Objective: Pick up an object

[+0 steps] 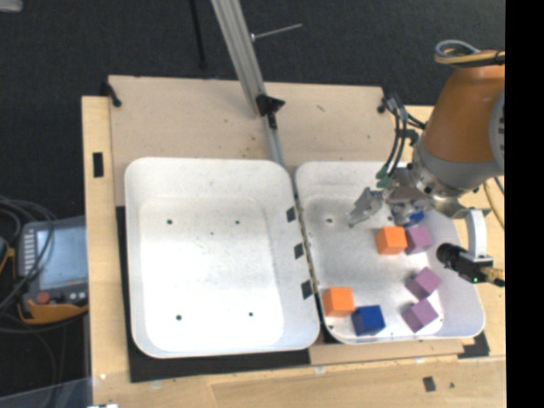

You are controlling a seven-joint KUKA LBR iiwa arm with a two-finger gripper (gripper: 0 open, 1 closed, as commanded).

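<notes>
Several small blocks lie in the right bin [331, 194]. One orange block [391, 240] touches a purple block [419, 238] near the bin's middle. Two more purple blocks [423, 282] [420, 314] sit toward the right front corner. A second orange block [339, 300] and a blue block [368, 320] rest along the front edge. My gripper [382, 211] hangs low over the bin just behind the middle orange block, open, with one grey finger [363, 207] splayed to the left and nothing between the fingers. A bit of blue [414, 218] peeks out under the wrist.
The left bin [212, 253] stands beside the right one, a raised divider [302, 245] between them. A slanted metal pole [246, 58] rises behind the bins. A black fitting with a green light [463, 262] sticks in over the right bin's edge.
</notes>
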